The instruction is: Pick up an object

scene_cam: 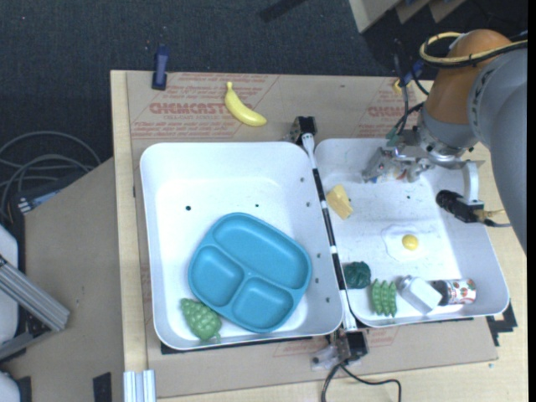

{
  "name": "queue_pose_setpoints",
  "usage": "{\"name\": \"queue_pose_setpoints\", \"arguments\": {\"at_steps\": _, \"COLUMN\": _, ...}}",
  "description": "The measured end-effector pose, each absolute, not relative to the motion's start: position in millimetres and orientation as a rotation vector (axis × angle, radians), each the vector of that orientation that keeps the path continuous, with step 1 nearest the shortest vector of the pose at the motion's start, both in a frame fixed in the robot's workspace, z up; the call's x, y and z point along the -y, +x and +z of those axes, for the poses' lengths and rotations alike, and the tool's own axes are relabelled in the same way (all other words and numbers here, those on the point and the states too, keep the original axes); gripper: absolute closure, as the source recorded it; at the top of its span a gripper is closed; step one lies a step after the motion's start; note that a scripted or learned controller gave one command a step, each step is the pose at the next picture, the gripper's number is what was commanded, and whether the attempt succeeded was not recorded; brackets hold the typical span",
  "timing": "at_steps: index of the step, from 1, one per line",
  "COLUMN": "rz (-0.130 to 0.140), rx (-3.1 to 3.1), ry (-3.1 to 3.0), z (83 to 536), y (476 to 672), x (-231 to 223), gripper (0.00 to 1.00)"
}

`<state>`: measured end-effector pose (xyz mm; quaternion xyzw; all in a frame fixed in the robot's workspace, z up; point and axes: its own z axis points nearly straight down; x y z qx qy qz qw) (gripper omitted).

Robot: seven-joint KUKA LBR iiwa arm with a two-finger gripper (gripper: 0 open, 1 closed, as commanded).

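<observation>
Left bin carries a blue divided tray with a green bumpy toy at the tray's near-left edge. In the right bin, a yellow cheese wedge lies by the left wall, a fried egg mid-floor, and a broccoli, pea pods and a small can along the near wall. A banana lies on the worktop behind the left bin; the gripper hangs over the right bin's far edge, fingers spread narrowly, gripping nothing.
</observation>
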<state>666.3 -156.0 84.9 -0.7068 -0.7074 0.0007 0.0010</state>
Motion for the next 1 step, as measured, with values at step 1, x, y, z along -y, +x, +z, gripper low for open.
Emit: {"name": "queue_pose_setpoints", "arguments": {"at_steps": 1, "rz": 0.004, "rx": 2.223, "ry": -2.219, "z": 95.4, "y": 666.6, "x": 156.1, "gripper": 1.00}}
